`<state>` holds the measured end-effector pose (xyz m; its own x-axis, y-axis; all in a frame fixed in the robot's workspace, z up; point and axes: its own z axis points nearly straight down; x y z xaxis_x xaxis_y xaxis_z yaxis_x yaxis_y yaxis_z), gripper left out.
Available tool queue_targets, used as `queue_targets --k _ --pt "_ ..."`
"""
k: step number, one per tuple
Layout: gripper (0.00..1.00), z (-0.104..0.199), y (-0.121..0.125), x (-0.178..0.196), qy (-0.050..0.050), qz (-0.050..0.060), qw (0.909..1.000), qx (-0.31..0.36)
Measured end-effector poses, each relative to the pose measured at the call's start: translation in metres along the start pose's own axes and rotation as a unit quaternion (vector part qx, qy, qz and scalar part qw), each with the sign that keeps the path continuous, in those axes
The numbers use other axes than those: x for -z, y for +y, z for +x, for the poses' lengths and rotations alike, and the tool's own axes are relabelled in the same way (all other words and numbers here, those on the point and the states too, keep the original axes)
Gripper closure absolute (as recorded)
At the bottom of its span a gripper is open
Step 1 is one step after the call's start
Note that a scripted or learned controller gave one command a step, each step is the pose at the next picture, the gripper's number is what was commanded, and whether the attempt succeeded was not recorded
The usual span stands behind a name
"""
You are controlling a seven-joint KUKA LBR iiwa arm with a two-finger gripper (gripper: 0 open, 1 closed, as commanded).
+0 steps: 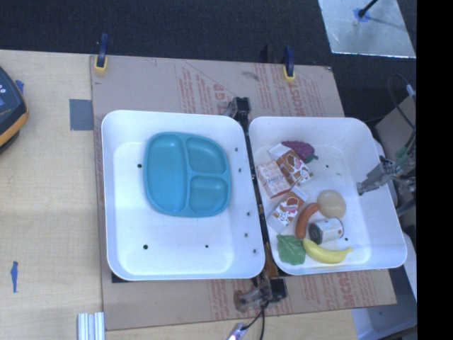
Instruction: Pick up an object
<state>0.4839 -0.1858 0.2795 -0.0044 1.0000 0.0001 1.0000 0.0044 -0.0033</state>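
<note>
nothing is lifted yet: the gripper [374,181] hangs at the right bin's [382,250] right edge, grip state unclear, with the banana [327,253] and other food lying untouched.

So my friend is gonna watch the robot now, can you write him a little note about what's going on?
Gripper: at the right edge of the right bin, holding nothing; can't tell if it's open or shut.
Things: all in the right bin. Banana, green leaf toy, small can, hot dog, round potato-like ball, three snack packets, purple grapes.
Left bin: holds a blue divided plate.
Done: nothing picked up yet.
Left: grab any one object and lift it.
</note>
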Motion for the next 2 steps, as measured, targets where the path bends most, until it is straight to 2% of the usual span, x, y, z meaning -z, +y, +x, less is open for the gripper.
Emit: queue_targets --k 1,2 --pt "0.0 0.047 -0.002 -0.178 0.0 0.0 1.0 0.0" --pt "0.0 0.085 0.055 -0.188 0.0 0.0 1.0 0.001"
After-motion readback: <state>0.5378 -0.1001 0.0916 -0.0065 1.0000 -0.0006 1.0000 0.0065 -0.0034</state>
